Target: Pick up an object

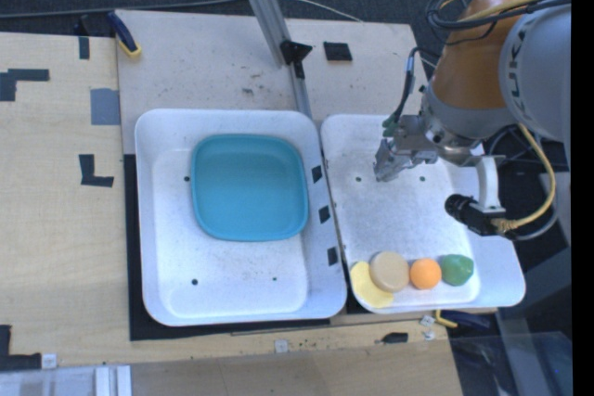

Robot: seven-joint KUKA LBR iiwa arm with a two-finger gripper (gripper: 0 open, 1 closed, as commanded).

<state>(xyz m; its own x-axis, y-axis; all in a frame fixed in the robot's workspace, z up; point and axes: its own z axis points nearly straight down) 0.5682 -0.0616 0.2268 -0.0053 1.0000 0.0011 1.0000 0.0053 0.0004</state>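
Observation:
Along the near edge of the right bin (371, 209) lie small objects in a row: a yellow flat piece (364, 287), a tan round puck (390, 271), an orange ball (425, 274) and a green lump (456, 269). My gripper (388, 164) hangs over the upper middle of the right bin, well behind that row, pointing down-left. Nothing shows between its fingertips.
A teal square plate (249, 185) lies in the left bin (167, 283). A slanted metal post (269, 9) rises behind the bins. A black cable plug (469, 211) hangs off the arm over the right bin's right side.

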